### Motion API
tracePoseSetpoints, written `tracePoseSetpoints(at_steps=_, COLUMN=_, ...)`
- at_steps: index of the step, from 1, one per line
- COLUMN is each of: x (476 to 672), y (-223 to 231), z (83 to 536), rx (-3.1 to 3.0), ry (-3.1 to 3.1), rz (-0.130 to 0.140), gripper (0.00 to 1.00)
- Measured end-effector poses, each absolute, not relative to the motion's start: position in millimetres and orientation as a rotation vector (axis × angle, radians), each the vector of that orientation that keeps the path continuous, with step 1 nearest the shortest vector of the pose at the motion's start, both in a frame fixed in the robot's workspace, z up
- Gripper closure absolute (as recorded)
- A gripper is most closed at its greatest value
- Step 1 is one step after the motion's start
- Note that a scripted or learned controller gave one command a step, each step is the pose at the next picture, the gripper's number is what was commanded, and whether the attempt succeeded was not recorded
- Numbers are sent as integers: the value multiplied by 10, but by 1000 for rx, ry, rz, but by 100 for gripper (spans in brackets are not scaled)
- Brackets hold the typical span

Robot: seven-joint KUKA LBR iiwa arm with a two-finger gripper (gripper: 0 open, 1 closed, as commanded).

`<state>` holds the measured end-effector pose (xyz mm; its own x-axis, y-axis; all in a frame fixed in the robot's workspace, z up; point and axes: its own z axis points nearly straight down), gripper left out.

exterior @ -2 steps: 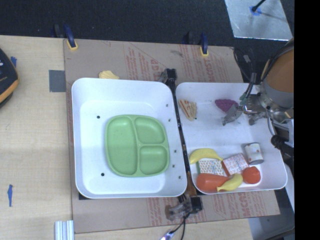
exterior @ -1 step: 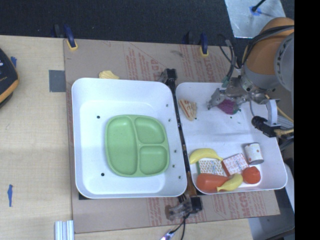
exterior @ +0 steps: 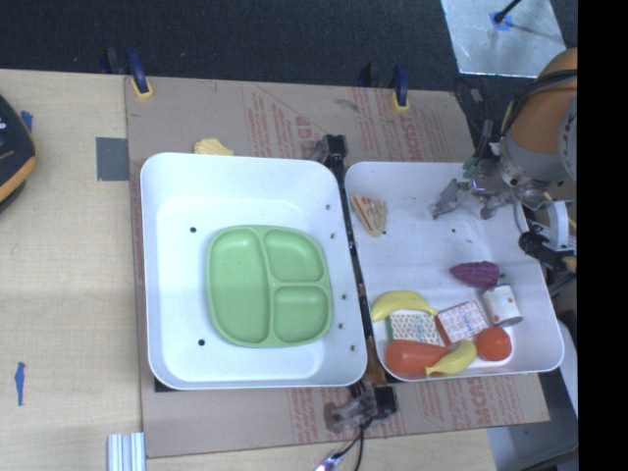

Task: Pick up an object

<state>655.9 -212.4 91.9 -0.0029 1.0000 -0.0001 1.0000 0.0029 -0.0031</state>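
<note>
My gripper [exterior: 467,204] hovers over the back right part of the right bin [exterior: 412,248], its two fingers spread open with nothing between them. A pizza-like slice [exterior: 369,214] lies to its left near the bin's back left corner. A purple fruit [exterior: 475,274] sits in front of the gripper. At the bin's front lie a yellow banana [exterior: 400,303], a printed box [exterior: 415,328], a pink and white packet [exterior: 461,320], a white can [exterior: 502,305], a red tomato [exterior: 494,343], an orange carrot [exterior: 412,358] and a small yellow piece [exterior: 453,359].
The left bin [exterior: 167,263] holds a green divided plate [exterior: 268,285]. A yellow item [exterior: 213,147] lies on the cardboard behind the left bin. Blue clamps [exterior: 138,75] pin the cardboard's back edge. The arm's orange band [exterior: 540,116] is at the right.
</note>
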Motion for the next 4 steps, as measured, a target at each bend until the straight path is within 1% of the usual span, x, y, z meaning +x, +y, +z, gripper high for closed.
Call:
tracePoseSetpoints(at_steps=1, x=5955, y=-1755, z=1909, rx=-2217, ry=-2225, rz=1, gripper=0)
tracePoseSetpoints(at_steps=2, x=5747, y=-2122, z=910, rx=-2215, ry=-2224, rz=6, gripper=0)
tracePoseSetpoints(at_steps=3, x=5361, y=-2118, z=916, rx=-2214, ry=-2226, rz=5, gripper=0)
tracePoseSetpoints(at_steps=4, x=5361, y=-2129, z=1020, rx=-2210, ry=-2229, rz=7, gripper=100)
